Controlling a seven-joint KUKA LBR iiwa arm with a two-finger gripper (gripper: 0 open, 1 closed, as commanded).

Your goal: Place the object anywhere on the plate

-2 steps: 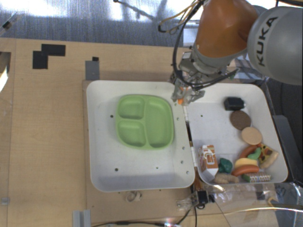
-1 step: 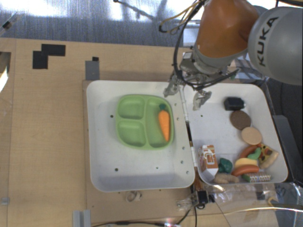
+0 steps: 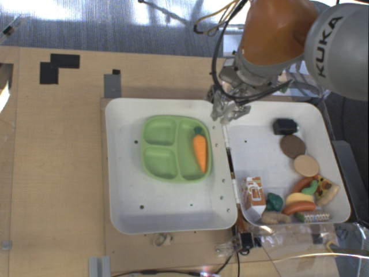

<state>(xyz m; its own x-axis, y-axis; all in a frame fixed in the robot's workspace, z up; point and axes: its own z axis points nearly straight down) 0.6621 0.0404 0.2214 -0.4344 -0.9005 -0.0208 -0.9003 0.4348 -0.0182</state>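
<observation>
The wooden bench [image 3: 52,172] is carrying two white bins, the left bin [image 3: 124,212] nearest, under the tool [image 3: 226,113]. A green plate [image 3: 167,149] is sitting in it, and the carrot [image 3: 199,149] is lying in the plate's right compartment, just below-left of the tool, apart from it. Its long axis is running near-to-far, leafy end toward the tool. Whether the tool is gripping anything is unclear.

A toy carrot [image 3: 199,150] lies in the green plate's [image 3: 163,154] long right compartment; the tool [image 3: 226,112] hangs above the bins' shared edge.
</observation>
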